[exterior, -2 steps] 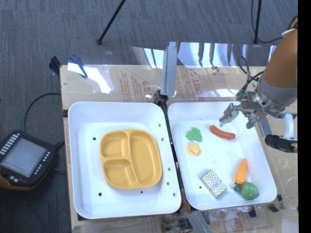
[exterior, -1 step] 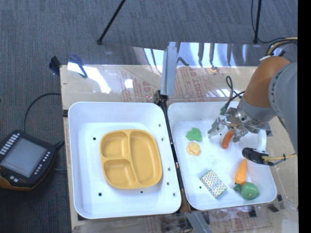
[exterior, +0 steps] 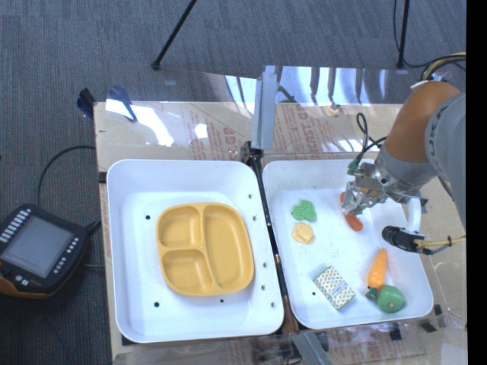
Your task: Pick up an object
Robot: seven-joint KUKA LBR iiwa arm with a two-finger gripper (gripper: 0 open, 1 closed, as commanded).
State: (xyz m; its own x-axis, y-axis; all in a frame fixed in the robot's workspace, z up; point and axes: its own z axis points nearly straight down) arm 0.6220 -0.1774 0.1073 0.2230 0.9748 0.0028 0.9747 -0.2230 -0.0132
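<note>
Reaching in over the right bin (exterior: 289, 177), the gripper (exterior: 354, 204) hung near the far wall, and whether it gripped anything could not be told. A small orange-red piece (exterior: 354, 221) lay directly beneath it. Bare floor lay between it and the carrot (exterior: 377, 268), green apple (exterior: 391, 299), and patterned box (exterior: 334, 287).

A robotics lab: grey carpet tile floor (exterior: 91, 44), black tripod legs (exterior: 179, 25) behind the plywood tabletop (exterior: 183, 131), and a handheld robot control pendant (exterior: 36, 251) left of it on the floor.
</note>
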